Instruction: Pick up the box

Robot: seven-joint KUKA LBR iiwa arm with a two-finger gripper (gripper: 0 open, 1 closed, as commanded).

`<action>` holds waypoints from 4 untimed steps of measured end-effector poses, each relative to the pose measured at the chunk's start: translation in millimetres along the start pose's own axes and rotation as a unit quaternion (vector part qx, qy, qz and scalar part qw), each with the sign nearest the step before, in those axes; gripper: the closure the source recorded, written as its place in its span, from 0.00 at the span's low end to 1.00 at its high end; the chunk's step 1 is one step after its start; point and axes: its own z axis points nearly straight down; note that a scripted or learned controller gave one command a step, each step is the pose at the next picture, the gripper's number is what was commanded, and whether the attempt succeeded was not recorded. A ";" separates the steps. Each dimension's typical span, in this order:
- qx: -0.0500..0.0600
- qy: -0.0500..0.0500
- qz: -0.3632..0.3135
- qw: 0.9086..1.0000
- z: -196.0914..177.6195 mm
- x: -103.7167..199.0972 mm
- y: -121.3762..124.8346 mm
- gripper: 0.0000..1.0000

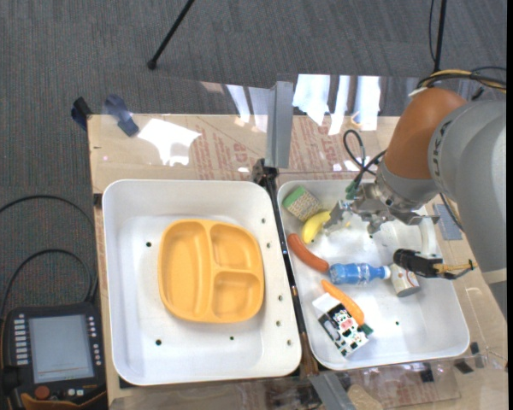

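- The box, white with a black-and-green print, lies flat in the right bin, near that bin's front-left corner, turned at a slant to the walls.
- An orange carrot lies just behind the box and seems to touch or overlap its rear edge; a blue water bottle sits a little further back, with a red sausage-shaped item to its left.
- The gripper hangs over the back half of the right bin, close to a yellow banana and a woven-looking block; the wrist hides the tips, so I cannot tell its state, and nothing is seen in its grasp.
- To do the step well, I judge the arm should travel toward the front of the bin, passing above the bottle and carrot, then turn the wrist so the jaws close across the box's short side.
- Coming down on the end of the box away from the carrot would lessen the chance of pinching both together.
- Open room lies to the right of the box, where the bin floor is bare; the left wall and front rim are close, so a descent from the right looks safer.
- The left bin holds a yellow divided tray and plays no part here.
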 end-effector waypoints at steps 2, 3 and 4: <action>0.001 0.000 -0.072 0.997 0.9 27.8 -74.9 0.00; 0.001 0.001 -0.068 0.998 -7.9 26.7 -75.4 1.00; 0.001 0.001 -0.069 0.998 -7.8 27.0 -75.4 0.00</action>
